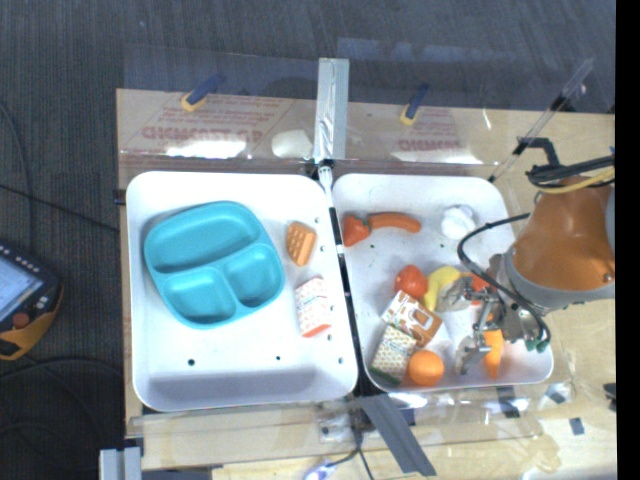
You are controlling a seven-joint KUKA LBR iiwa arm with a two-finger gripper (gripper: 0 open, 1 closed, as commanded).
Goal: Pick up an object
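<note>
Gripper [482, 340] sits low at about 4 o'clock in the right bin [500, 200], right over a small orange piece [491, 353], and honestly I can't tell from this angle whether it's clamped on anything or just hovering, too much cable and metal in the way. That orange piece looks like the likely target, near the bin's lower right wall. My guess is it's a light plastic toy food, stiff and a bit slick, so a pinch across its narrow middle should work better than grabbing an end. Just to its 9 o'clock there's an orange ball [426, 367], round and smooth, which would probably squirt out of two fingers unless taken dead centre. The snack carton [410, 317] and the little box [392, 349] under it look light and crushable, so flat sides are the place to hold. Red tomato [411, 278] and yellow piece [441, 284] crowd in at 10 o'clock, so bumping neighbours is the risk
</note>
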